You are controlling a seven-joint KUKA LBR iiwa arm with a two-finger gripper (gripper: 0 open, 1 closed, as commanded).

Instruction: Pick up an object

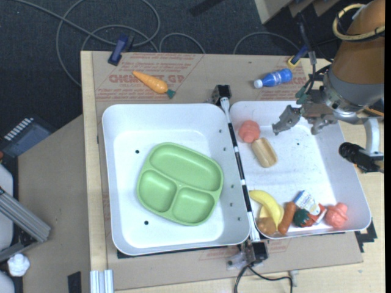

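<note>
The gripper point(303, 119) hangs over the far part of the right bin point(342, 170), its 2 fingers spread wide with nothing between them; 1 fingertip point(282, 126) points toward the bin's middle divider side, the other sits nearer the arm point(360, 60). Just to the left of the gripper and a little nearer the camera lies a pink ball point(248, 131), and touching that ball's near side is a tan bread roll point(264, 152), both apart from the fingers. Well below the gripper, along the bin's near edge, lie a banana point(267, 202), a small brown piece point(266, 226) under its tip, an orange carrot point(287, 217) leaning beside it, a crumpled packet point(307, 204) with a green bit, and a pink toy point(336, 214) in the near right corner. Behind the gripper, outside the bin on the board point(91, 163), lies a blue and white bottle point(274, 78). Far to the gripper's left, the left bin point(116, 127) holds a green tray point(180, 183) with 3 compartments. Beyond that bin, on the board, lies another carrot point(153, 82), and a blue clip point(119, 49) sits at the board's far edge. A black clamp point(221, 93) sits where the 2 bins meet at the far side.
</note>
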